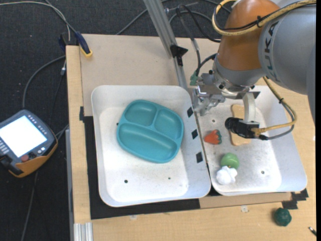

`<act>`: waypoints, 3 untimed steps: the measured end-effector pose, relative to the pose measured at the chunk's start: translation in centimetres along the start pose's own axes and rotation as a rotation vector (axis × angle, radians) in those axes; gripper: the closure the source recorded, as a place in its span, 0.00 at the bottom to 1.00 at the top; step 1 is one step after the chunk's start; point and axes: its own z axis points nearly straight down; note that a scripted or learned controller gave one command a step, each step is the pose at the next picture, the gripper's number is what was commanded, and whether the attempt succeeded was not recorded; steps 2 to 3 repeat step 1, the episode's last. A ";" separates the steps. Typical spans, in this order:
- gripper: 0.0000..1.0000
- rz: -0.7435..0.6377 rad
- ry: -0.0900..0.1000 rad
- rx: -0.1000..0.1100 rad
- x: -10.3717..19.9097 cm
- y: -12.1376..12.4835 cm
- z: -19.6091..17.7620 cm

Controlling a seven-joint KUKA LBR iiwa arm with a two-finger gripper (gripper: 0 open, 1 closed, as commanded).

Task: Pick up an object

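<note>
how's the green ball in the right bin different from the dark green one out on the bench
The green ball is a lighter, brighter green; the dark green one is deep and dull. The green ball lies inside the right bin, right above a white object and close to it; the dark green one sits alone on the bare bench, outside the bin's near corner. Both are small, roundish and lie away from the gripper.

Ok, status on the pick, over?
Gripper low over right bin, left edge, nothing seen between fingers. Red piece, green piece, white piece all lying loose. Teal plate in left bin.
</note>
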 end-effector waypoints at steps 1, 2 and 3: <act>1.00 0.001 -0.001 0.001 5.4 -0.5 1.5; 1.00 0.001 -0.001 0.001 5.4 -0.5 1.5; 1.00 0.001 -0.001 0.001 5.4 -0.5 1.5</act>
